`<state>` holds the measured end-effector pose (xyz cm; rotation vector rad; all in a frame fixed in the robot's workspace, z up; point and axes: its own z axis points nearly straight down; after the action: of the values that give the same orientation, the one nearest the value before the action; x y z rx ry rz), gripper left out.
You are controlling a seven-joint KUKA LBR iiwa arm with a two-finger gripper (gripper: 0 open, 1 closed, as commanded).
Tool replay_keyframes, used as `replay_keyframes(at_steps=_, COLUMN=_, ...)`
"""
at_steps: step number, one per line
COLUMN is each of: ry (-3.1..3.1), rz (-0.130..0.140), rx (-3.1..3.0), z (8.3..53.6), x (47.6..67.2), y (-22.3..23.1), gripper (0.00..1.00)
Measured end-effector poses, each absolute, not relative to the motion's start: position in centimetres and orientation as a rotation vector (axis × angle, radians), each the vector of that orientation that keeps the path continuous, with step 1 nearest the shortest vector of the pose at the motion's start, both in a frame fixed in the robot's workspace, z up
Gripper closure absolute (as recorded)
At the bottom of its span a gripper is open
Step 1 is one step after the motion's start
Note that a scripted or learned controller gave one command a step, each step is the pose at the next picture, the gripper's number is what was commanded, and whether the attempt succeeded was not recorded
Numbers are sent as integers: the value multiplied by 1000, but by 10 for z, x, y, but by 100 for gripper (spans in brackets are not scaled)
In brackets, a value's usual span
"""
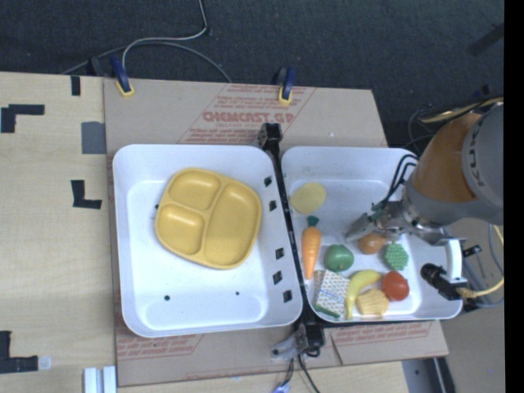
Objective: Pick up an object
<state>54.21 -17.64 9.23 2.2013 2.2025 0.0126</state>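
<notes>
Yellow plastic was the first thing at the left: a divided plate (208, 217) with three compartments lay in the left white bin (131, 244), toward its 11 o'clock part. Both bins stood side by side on a sheet of brown cardboard (246, 113), which lay on the wooden counter (49, 219). Two clamps, each blue and yellow (285, 85), held the cardboard at its far edge.

In the right white bin (344, 158) the toy foods lay close together. A pale yellow disc (309, 196) was near the bin's 10 o'clock side, and an orange carrot (310, 250) lay just below it, pointing to 6 o'clock. At 3 o'clock from the carrot was a green round vegetable (339, 258). A patterned packet (331, 292), a yellow banana (360, 285) and a pale yellow piece (372, 303) lay along the near wall, with a red tomato (395, 286) and a green bumpy piece (396, 257) at 3 o'clock from them.

From the right the grey arm with its orange band (446, 174) reached into this bin. The gripper (378, 226) was low over a small orange-brown piece (372, 243), touching it or just above it; I could not tell whether its fingers were apart or together.
</notes>
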Motion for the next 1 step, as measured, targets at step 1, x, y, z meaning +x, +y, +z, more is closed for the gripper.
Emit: replay_keyframes(at_steps=1, ry=2200, rz=18, rx=2197, z=106, x=545, y=-176, gripper=100)
